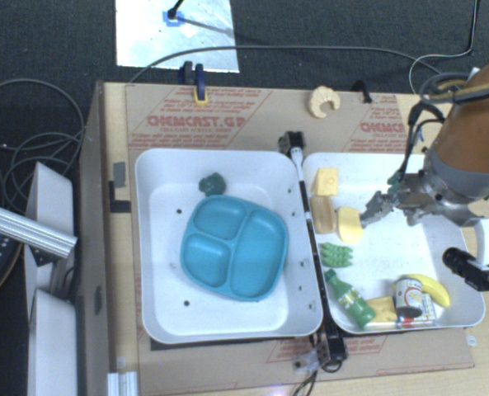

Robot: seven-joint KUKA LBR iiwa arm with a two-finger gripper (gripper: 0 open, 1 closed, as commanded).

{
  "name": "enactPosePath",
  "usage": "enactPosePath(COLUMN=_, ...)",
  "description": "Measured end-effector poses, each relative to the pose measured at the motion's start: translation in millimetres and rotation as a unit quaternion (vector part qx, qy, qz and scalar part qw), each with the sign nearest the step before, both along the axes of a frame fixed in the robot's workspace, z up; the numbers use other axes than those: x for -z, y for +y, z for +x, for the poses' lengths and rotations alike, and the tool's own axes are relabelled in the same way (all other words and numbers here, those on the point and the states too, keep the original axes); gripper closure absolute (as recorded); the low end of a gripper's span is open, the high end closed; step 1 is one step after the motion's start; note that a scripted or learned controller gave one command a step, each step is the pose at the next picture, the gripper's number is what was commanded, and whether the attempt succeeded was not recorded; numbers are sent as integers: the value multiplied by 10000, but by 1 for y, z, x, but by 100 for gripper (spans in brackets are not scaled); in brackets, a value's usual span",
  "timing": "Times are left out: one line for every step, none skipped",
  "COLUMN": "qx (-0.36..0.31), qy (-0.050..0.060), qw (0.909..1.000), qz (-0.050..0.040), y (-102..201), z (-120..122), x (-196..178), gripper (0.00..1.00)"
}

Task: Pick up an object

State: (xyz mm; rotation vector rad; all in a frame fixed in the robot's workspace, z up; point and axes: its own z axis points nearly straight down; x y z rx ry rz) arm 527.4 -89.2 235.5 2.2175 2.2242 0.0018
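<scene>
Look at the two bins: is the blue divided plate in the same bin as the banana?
No. The blue divided plate lies in the left bin; the banana lies in the right bin.

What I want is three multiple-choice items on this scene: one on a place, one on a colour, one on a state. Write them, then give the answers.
1. Where does the blue divided plastic plate lie?
A. In the left shallow white bin
B. In the right bin
C. On the cardboard outside the bins

2. What colour is the small lump beside the plate's far edge?
A. Orange
B. Pink
C. Dark green

3. How does the plate sit?
A. Standing on its edge
B. Flat, face up
C. Flat, upside down

Answers:
1 A: white bin floor shows all around the plate on the view's left side.
2 C: the lump is a dull dark green against the white floor.
3 B: its sunken compartments face the camera.
</scene>
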Motion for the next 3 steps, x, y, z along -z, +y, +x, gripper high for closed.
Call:
enactPosePath(qx=11, qy=24, qw=10000, qz=2, y=4, z=32, x=143, gripper=0)
enactPosePath(qx=-10, qy=-28, qw=10000, qz=-17, y=-38, z=140, x=143, gripper=0)
enactPosePath(qx=11, qy=-46, qw=10000, qz=-15, y=-58, z=73, x=146, gripper=0)
